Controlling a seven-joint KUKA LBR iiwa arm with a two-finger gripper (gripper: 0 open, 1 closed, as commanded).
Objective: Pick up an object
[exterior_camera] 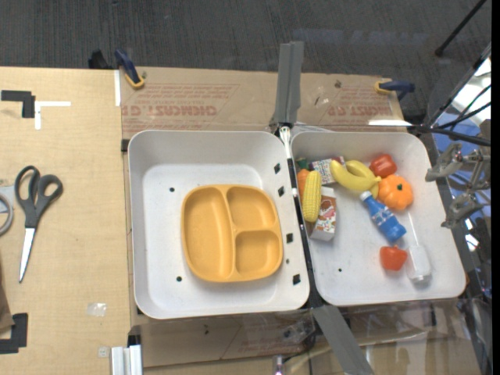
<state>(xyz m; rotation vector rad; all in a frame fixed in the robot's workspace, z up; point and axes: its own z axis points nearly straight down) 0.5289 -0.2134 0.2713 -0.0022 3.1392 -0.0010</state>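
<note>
**Toys wait in the right bin**

Left bin holds a yellow tray. Right bin holds corn, banana, a bottle lying diagonally, and an orange. Claw state: cannot tell. Judging by the rig, the arm would reach leftward toward them.

2 white bins, 1 yellow divided plate, 1 pair of scissors (on the bench), 1 banana, 1 corn cob

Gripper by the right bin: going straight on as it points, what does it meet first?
Probably the orange fruit, in line leftward of the gripper inside the right bin; height is unclear, so it might pass over.
</note>
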